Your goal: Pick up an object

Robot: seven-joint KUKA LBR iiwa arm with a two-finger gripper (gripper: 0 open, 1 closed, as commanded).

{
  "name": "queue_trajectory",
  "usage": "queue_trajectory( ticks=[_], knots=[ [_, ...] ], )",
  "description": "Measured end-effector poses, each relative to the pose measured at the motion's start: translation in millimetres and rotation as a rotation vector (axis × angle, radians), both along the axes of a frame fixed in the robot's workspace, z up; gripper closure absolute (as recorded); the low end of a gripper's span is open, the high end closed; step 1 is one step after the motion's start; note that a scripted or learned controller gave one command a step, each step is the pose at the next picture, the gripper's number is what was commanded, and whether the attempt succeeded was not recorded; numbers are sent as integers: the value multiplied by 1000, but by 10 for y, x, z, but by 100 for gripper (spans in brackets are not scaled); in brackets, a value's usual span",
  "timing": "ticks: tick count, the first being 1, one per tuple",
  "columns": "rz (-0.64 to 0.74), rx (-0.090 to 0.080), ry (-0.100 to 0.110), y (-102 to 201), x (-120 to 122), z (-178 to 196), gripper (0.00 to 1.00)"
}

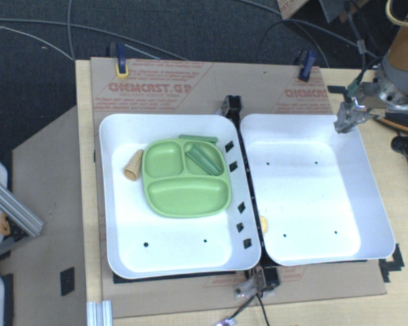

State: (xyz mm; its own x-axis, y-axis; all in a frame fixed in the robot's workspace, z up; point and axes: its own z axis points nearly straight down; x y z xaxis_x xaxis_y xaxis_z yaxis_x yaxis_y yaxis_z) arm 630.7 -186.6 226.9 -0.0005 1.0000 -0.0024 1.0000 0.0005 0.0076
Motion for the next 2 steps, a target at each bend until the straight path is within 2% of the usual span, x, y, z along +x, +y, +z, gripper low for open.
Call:
queue_trajectory(
  ticks=[1, 2],
  knots=[
    [0, 2, 5, -2, 8, 119, 100],
    [3, 5, 10, 412, -242, 176, 100]
  ],
)
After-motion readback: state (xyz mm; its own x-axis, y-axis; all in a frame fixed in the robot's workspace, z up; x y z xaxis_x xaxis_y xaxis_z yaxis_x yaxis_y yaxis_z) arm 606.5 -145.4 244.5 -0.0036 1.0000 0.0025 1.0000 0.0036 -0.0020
